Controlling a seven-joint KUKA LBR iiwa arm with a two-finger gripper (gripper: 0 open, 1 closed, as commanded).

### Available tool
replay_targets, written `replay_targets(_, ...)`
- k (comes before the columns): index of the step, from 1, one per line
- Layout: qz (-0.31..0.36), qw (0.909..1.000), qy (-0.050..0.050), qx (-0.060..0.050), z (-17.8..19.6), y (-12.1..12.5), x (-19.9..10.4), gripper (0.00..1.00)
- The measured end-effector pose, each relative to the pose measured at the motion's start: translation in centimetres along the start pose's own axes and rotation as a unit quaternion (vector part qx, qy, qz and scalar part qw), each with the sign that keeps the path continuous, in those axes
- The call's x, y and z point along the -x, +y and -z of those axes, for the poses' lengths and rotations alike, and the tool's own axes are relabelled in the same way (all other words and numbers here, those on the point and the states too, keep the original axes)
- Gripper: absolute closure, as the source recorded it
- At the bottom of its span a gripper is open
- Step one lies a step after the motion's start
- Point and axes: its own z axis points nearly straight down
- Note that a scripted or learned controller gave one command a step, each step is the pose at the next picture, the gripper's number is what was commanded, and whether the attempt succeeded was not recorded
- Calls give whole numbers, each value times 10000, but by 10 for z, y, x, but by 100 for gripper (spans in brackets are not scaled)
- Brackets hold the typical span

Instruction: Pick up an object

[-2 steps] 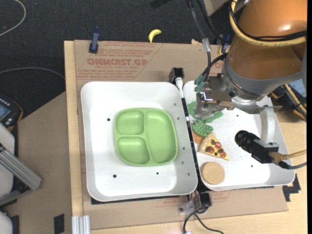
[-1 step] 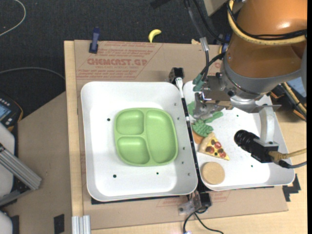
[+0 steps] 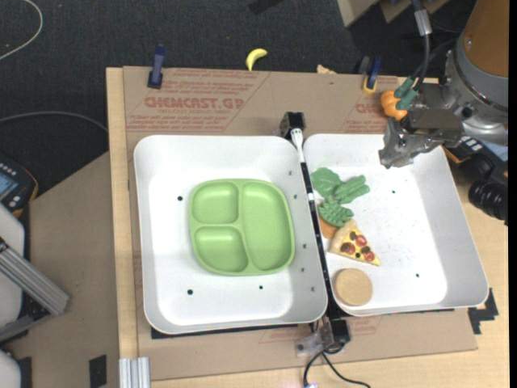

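Pizza slice [image 3: 355, 244] | right bin [image 3: 428, 217], near its left wall | gripper [image 3: 397, 158] hovers up-right of it, grip state unreadable | slice's long axis runs diagonally, tip upper-left

Two white bins [image 3: 161, 297] [image 3: 452, 241] sit side by side. One green divided plate [image 3: 241, 226], one pizza slice [image 3: 354, 243], one round cookie [image 3: 353, 286], one carrot [image 3: 325, 226] (partly hidden), and two leafy green pieces [image 3: 339, 186] [image 3: 336, 212].
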Motion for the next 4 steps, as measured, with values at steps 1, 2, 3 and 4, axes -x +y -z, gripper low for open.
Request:
replay_targets(1, 28, 10000, -1, -91, -71, -2, -13, 100)
replay_targets(2, 59, 9999, -2, -136, -197, -6, -76, 100)
replay_targets(3, 35, 10000, 23, 49, 0, 0, -56, 100)
replay_targets(4, 7, 10000, -5, -96, -69, -2, -21, 100)
